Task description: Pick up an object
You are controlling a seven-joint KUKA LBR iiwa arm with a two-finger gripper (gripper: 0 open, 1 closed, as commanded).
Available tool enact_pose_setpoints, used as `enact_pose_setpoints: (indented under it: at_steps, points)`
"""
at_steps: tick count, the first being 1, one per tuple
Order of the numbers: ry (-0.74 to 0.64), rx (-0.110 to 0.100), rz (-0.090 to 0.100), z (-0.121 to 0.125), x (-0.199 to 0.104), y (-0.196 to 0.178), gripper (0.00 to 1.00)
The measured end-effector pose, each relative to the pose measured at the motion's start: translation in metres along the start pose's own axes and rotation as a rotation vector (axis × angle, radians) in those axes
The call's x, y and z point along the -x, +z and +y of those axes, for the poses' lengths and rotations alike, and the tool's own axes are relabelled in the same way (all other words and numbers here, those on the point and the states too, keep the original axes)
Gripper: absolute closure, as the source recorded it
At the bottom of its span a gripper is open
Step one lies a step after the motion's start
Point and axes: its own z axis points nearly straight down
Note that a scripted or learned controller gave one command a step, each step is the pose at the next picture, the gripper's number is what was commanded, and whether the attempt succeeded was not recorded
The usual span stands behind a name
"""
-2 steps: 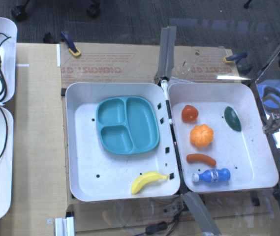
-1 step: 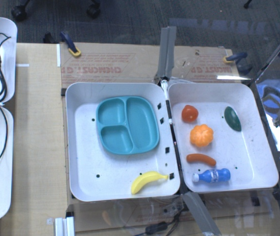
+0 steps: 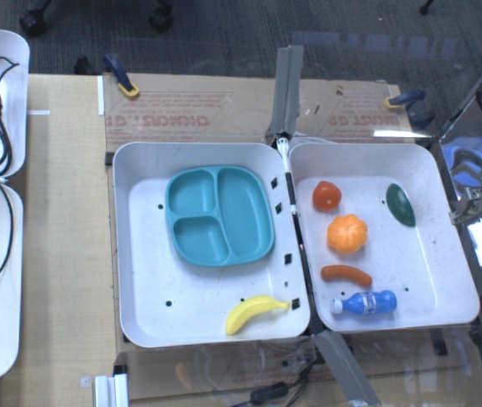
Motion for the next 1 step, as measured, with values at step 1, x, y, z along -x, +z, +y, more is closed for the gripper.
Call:
enact_pose_setpoints:
  at_steps: [1]
  points:
    - [0.002,-0.001,0.0,-0.0032,-0.0531,0.0463,1.0]
